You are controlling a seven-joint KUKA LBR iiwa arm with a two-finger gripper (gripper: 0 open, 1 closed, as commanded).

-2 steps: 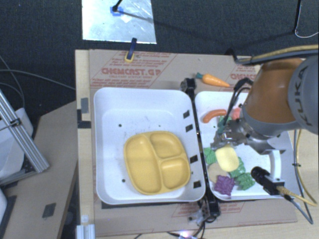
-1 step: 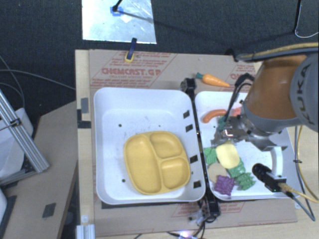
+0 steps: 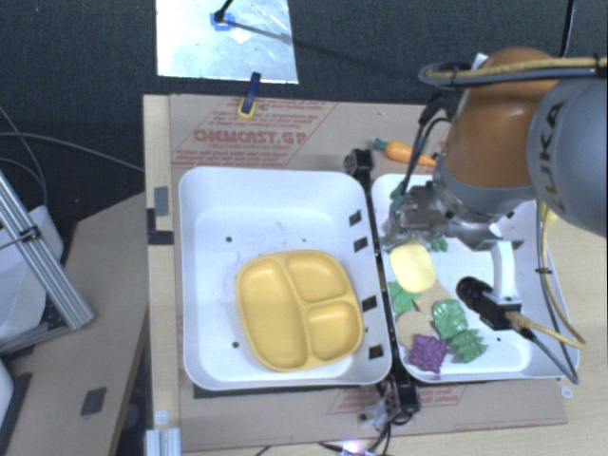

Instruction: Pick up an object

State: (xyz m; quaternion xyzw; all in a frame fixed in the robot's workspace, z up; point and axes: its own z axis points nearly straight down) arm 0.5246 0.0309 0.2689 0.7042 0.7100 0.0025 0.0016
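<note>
1. Two shallow white bins: the left bin (image 3: 204, 255) and the right bin (image 3: 513, 359).
2. One yellow three-compartment plate (image 3: 296, 309).
3. One pale yellow round fruit (image 3: 413, 268).
4. One purple grape bunch (image 3: 427, 352).
5. Three green leafy pieces (image 3: 449, 316); a fourth green scrap is too small to identify.
6. One orange carrot (image 3: 410, 151).

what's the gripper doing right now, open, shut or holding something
gripper: cannot be told; it hangs over the right bin, close to a pale yellow object.
</note>
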